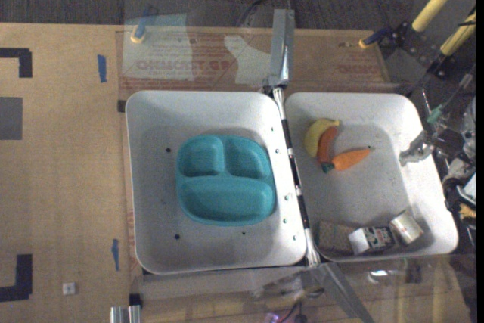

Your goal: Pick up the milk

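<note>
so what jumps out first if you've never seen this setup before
The teal divided plate in the middle of the left bin draws the eye first, bright against the white. In the right bin, a yellow banana and an orange carrot lie close together near the upper left. The milk carton lies on its side along the near wall, between a dark packet and a small can.

One overhead camera, slanted down, both bins [144,185]

Matt teal plastic tray [224,179], wooden bench [60,185]
</note>
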